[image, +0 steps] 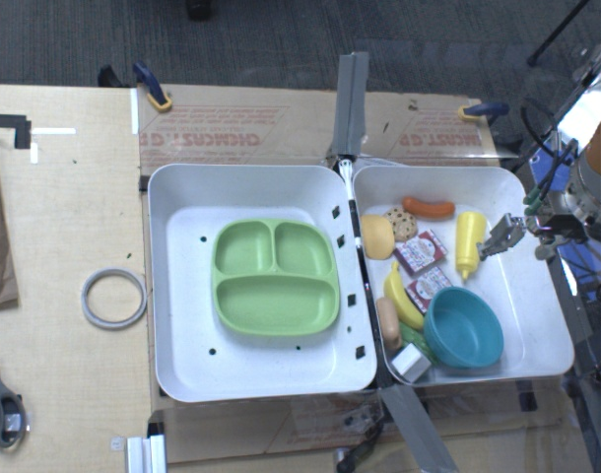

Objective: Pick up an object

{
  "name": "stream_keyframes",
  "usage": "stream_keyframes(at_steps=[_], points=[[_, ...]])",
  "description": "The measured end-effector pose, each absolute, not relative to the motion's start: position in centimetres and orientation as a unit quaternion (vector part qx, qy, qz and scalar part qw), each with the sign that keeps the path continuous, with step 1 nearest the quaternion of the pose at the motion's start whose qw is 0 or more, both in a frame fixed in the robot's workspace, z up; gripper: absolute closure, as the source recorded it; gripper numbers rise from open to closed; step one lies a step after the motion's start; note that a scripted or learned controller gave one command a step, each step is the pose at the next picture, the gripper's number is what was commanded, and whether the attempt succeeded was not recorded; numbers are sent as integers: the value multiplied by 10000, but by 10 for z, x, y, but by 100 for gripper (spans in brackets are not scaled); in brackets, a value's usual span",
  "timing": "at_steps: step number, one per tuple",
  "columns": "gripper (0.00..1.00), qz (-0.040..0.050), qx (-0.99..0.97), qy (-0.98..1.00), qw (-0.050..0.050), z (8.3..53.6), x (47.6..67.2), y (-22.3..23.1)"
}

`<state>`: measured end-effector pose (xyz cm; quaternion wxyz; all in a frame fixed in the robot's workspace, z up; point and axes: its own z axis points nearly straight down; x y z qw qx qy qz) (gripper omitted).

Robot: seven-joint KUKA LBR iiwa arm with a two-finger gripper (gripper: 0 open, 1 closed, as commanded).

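the bench (64, 166) is pale wood, with a sheet of brown cardboard (281, 126) under the far edges of two shallow white bins. the left bin (172, 294) holds one thing, a green divided plate (276, 276) lying flat near its middle. the right bin (537, 333) holds the clutter, all crowded toward its left half.

biggest in there is a blue bowl (465, 328), upright, at the near side. just left of it lies a yellow banana (404, 299), and beyond that a tan bread-like piece (377, 236) against the left wall. a yellow bottle (469, 244) lies on its side above the bowl. two small red and white packets (421, 252) sit between the bottle and the bread. a cookie (403, 225) and an orange sausage (429, 207) lie at the far side. a small grey block (409, 363) rests in the near left corner.

the arm comes in from the right, and the gripper (498, 236) hangs over the right part of that bin, just beside the yellow bottle. its fingers (500, 231) look a little spread, with nothing between them; whether a tip touches the bottle cannot be told.

out on the bench to the left lies a grey ring (113, 297).
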<state>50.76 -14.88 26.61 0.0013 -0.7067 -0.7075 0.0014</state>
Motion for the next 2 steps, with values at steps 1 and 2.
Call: stream_keyframes(at_steps=[1,2], points=[[0,11,-7271,-6865,-2,313,503,-213],[0,13,-7594,-6506,8,193,607,-206]])
